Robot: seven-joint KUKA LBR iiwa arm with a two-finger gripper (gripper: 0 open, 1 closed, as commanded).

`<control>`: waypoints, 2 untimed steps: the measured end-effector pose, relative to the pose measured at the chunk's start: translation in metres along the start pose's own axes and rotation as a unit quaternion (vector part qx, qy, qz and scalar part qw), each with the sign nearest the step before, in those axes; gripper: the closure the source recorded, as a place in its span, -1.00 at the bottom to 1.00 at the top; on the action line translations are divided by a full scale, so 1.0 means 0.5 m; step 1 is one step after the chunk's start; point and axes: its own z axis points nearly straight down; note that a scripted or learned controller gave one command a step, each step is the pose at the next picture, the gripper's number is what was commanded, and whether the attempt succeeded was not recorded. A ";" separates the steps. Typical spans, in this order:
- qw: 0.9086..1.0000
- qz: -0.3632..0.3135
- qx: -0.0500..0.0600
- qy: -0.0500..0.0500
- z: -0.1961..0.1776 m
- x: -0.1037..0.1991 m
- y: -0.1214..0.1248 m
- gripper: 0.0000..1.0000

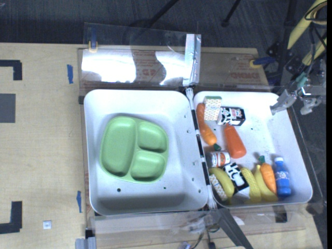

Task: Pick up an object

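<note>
Orange bottle (235, 142) lies loose mid right bin (290, 134), reachable; claw (284, 100) at far-right rim, its state unreadable.

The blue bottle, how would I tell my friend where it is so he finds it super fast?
Look at the right-hand shallow white bin, the one crowded with toy food. Go to its near right corner, past the yellow bananas and the small orange carrot. The little blue plastic bottle with a white cap lies there, the one blue thing in the bin.
</note>
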 end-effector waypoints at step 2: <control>0.971 -0.239 -0.001 0.000 0.382 -0.002 -0.169 -1.00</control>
